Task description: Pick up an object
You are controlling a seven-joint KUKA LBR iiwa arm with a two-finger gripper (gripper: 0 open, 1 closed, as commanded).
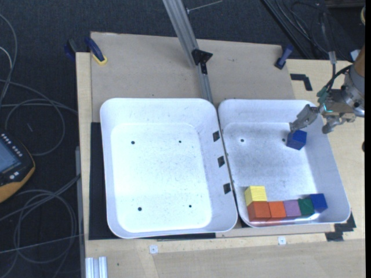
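loose cube (296,140) far right of right bin (272,112) | cube row (285,206) along near wall

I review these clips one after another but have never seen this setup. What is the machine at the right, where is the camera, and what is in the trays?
A fixed camera looks down at a slant on a bench with two shallow white bins. The left bin sits beside the right bin. A robot arm reaches in from the right; its gripper hangs over the right bin. A blue cube is just below it, whether gripped I cannot tell. Along that bin's near edge lies a row of blocks: yellow, orange, purple, green, blue.
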